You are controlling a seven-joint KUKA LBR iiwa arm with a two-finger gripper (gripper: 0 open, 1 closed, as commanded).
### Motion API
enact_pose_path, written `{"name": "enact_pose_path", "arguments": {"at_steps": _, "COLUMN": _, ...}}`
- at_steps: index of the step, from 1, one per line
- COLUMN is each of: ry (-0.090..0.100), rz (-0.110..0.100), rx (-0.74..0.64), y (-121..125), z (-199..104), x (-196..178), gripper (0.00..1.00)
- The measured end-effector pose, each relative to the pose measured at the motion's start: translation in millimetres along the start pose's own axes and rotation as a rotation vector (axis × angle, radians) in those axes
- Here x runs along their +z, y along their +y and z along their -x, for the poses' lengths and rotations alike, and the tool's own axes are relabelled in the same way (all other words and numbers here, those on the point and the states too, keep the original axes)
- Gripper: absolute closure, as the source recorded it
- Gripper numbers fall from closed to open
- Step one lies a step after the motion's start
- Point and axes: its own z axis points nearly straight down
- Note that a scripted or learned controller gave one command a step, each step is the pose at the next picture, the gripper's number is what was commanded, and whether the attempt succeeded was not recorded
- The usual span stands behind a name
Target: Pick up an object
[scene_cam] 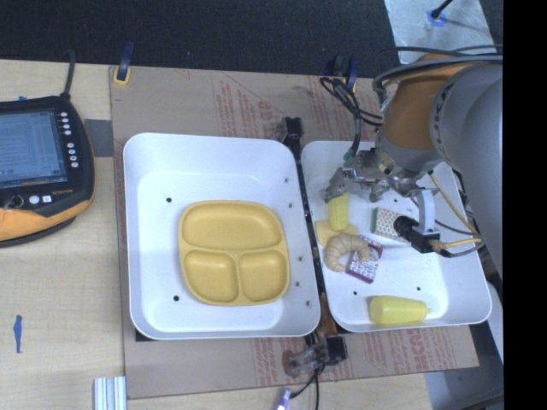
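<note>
Left of frame: a handheld control pendant (38, 169) on the surface; centre: the left bin (145, 229) holding a yellow divided tray (232, 251). Right of centre: the right bin (461, 301) with a croissant-shaped toy (344, 248), a small printed packet (364, 267), a yellow block (338, 213) and a yellow cylinder (397, 310); the gripper (369, 178) hangs at its upper end, just above the block, jaws' state not discernible. Risk: the pieces lie crowded together, so a descent may nudge neighbours or close on nothing.

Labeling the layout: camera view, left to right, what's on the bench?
Orange-and-grey handheld control tablet → left shallow white bin → yellow three-compartment plastic tray → right shallow white bin with the gripper over it.
</note>
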Motion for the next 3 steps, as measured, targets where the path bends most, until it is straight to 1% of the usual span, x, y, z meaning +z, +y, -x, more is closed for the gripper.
{"name": "enact_pose_path", "arguments": {"at_steps": 2, "ry": -0.001, "rz": 0.003, "rx": -0.002, "y": 8.1, "z": -2.1, "x": -0.4, "gripper": 0.00}}
{"name": "enact_pose_path", "arguments": {"at_steps": 3, "ry": 0.000, "rz": 0.004, "rx": 0.002, "y": 13.2, "z": 6.1, "x": -0.5, "gripper": 0.00}}
